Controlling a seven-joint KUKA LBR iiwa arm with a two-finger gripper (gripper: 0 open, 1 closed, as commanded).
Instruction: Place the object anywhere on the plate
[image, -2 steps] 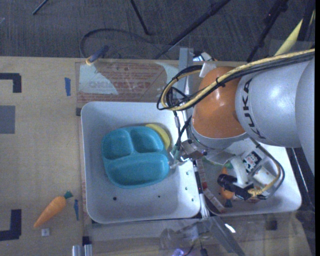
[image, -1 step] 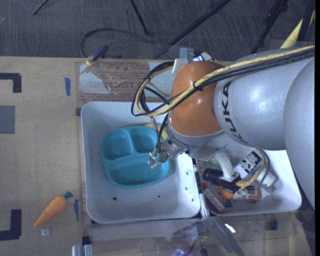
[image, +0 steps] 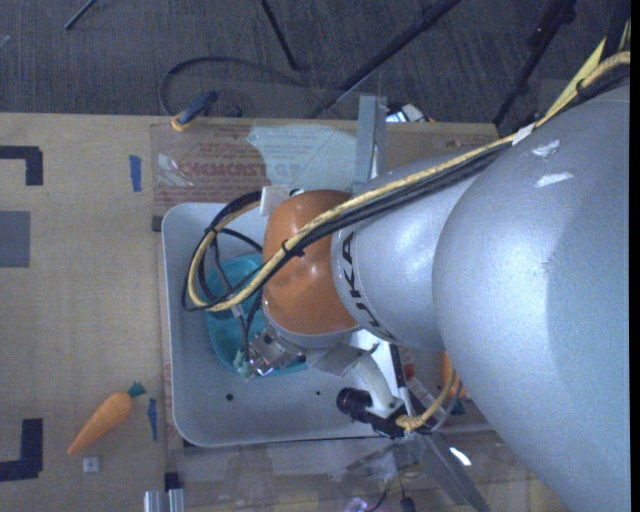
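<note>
The grey arm (image: 500, 260) comes in from the right and covers most of the scene, its orange band (image: 300, 270) sitting over the middle of the left white bin (image: 185, 330). Below that band the metal wrist parts and the gripper (image: 255, 362) point down into the bin; whether the claw is released or clenched cannot be told, since the wrist hides that part. Just beside and partly under it lies the teal plate (image: 228, 325), a round, smooth, shallow dish of which a crescent on the left side shows, the remainder being covered by the arm. The task's object appears to be the toy carrot (image: 102, 420), orange with a small green top, tapered and matte; it lies outside the bin on the tan wooden bench (image: 80, 300), at the near left, well apart from the claw and from the plate, with the bin's left wall between them. Yellow and black cables (image: 215, 260) loop out from the wrist over the plate and the bin's far left part. A clear, glossy plastic sheet (image: 250, 165) with red lettering lies at the far side of the bin. Bits of blue tape (image: 135, 172) and black corner marks (image: 25, 165) sit on the bench surface.
</note>
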